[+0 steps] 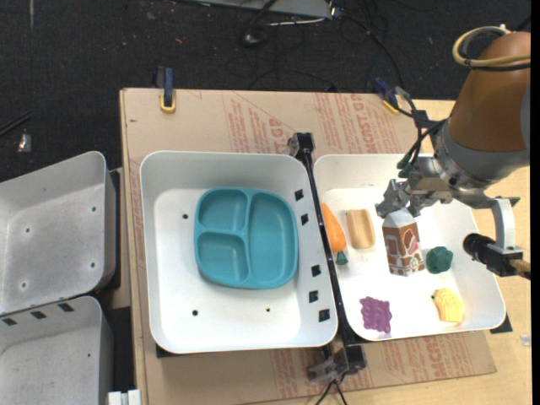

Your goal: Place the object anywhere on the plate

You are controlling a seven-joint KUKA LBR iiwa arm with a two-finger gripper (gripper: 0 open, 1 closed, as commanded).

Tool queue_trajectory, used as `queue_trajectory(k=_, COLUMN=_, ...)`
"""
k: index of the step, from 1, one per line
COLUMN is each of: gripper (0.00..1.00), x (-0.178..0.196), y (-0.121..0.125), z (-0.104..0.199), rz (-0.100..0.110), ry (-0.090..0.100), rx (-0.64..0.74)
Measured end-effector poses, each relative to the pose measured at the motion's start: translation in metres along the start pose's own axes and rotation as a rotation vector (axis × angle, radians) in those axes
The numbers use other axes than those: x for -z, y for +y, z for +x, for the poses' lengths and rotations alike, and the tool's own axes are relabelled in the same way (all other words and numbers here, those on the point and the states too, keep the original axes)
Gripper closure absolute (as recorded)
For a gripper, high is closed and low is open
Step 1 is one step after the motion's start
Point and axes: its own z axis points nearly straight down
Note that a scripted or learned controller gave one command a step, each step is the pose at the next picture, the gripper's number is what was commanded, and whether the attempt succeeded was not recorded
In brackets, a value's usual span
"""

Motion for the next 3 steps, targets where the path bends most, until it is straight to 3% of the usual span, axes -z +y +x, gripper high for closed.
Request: queue_trajectory(k=3, gripper=1.00, x=-0.042, y=0.018, z=0.152, rz=0.004, ry=0.000, rx=0.000)
